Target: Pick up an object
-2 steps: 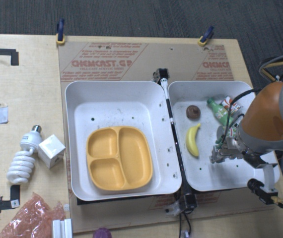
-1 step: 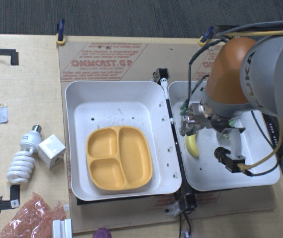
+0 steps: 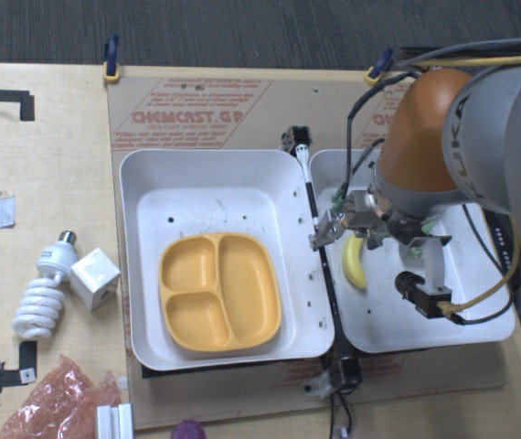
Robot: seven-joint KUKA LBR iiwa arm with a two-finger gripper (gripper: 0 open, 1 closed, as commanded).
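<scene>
1. Nearest us, the arm's orange band [image 3: 425, 131] hangs over the right bin [image 3: 480, 323].
2. We see the banana [image 3: 356, 262] lying in that bin, just below the gripper [image 3: 370, 227].
3. We judge the approach under way; next, we must close squarely on the banana.

The banana [image 3: 355, 265] in the right bin [image 3: 480, 332] was yellow, and the divided plate [image 3: 219, 291] in the left bin [image 3: 151, 190] was a duller orange-yellow. Both bins were white. The arm [image 3: 480, 126] was grey with an orange band. The spiral bulb [image 3: 41, 298] at left was white, the crumpled bag [image 3: 55, 401] near it pink-red, and the board [image 3: 196, 103] tan with red print.
</scene>
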